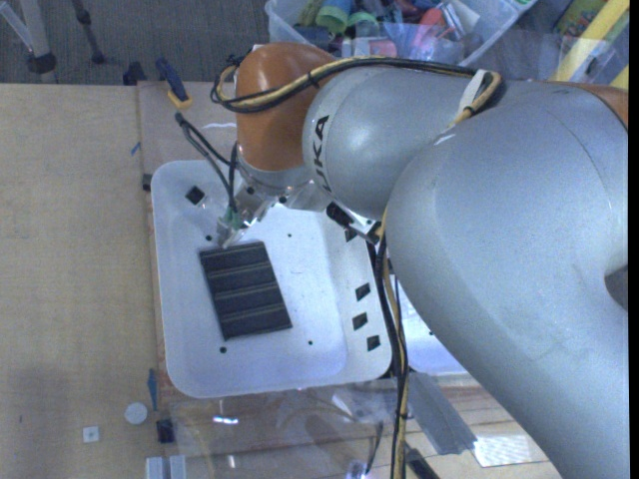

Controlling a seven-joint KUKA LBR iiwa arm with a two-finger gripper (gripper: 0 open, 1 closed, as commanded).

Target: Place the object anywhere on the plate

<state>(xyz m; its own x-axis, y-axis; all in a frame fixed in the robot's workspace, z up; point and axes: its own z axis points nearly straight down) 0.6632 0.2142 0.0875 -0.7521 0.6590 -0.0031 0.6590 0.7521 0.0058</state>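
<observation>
A black ribbed plate point(245, 289) lies flat in the left white bin point(180, 357), a little left of its middle. My gripper point(229, 230) hangs right over the plate's far left corner, close to its edge or touching it. What sits at its tip is too small to make out. A small black block point(195, 196) rests on the bin floor near the far left corner, a short way up and left of the gripper. The grey arm with its orange band point(275, 98) covers the right half of the view.
Three small black squares point(361, 319) sit in a row along the left bin's right rim. A clear tub of colourful toys point(399, 13) stands behind the bins. Bare wooden bench point(70, 267) stretches to the left, with small bits near the front edge point(135, 413).
</observation>
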